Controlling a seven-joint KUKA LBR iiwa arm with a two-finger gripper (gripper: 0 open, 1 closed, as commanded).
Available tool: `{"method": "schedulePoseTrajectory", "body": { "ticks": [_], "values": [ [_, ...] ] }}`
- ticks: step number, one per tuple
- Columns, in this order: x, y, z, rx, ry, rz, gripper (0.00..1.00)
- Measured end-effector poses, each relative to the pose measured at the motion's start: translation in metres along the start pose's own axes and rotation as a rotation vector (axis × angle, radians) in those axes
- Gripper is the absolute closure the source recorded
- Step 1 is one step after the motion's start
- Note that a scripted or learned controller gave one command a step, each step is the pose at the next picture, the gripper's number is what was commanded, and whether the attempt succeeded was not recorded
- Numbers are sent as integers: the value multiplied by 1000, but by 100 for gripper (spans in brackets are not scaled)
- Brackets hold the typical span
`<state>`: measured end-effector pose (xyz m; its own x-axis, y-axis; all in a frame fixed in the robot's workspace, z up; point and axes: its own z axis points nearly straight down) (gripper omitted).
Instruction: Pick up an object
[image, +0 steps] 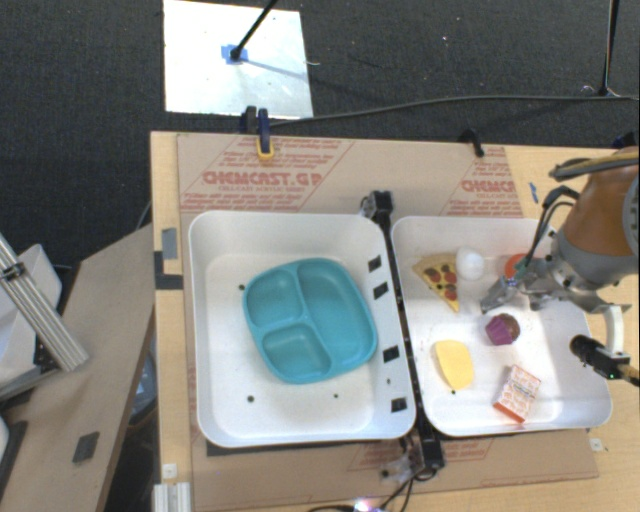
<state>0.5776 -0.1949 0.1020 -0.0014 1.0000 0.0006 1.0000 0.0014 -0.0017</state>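
Your hand (503, 294) hangs low over the right bin (580, 415), just above and to the left of the purple ball (502, 328), and whether it is open or closed I cannot tell, though nothing shows between its tips. If the ball is your target, bring the hand squarely over it before you drop, since a round thing will likely roll off a one-sided touch. Keep clear of the pizza slice (440, 279), the white ball (470, 263) and the yellow piece (454, 363) nearby; the snack packet (517, 393) lies further toward the front.
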Motion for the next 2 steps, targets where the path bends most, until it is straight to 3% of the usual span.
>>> {"method": "schedulePoseTrajectory", "body": {
  "ticks": [1,2],
  "values": [
    [0,2,-13,-7,-2,0,100],
    [5,4,-59,-8,-2,-3,100]
  ]
}}
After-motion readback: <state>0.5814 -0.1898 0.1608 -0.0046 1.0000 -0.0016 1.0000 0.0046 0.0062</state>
